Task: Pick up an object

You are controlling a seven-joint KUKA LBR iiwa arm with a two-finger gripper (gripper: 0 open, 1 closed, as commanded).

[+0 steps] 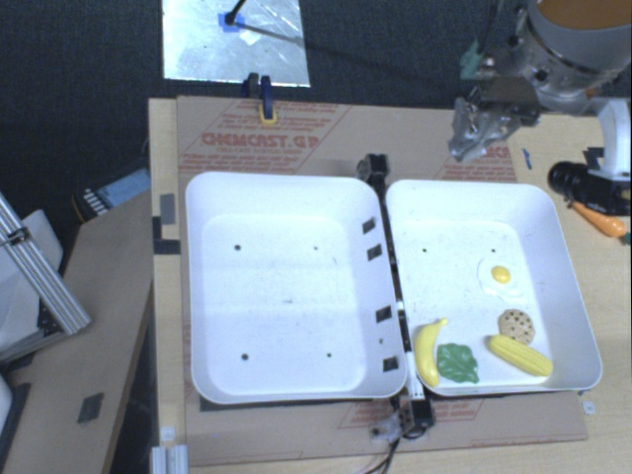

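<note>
The grey metal two-finger tool point(481, 138) hangs above the far edge of the right shallow white bin point(553, 227), grasping nothing, its grip state unclear, while a yellow plastic banana point(428, 353) lies unpicked at the near edge

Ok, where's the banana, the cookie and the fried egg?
banana point(427, 352), camera view, middle of its curved yellow body.
cookie point(514, 324), camera view, centre of its speckled brown top.
fried egg point(500, 276), camera view, on the yellow yolk.
</note>
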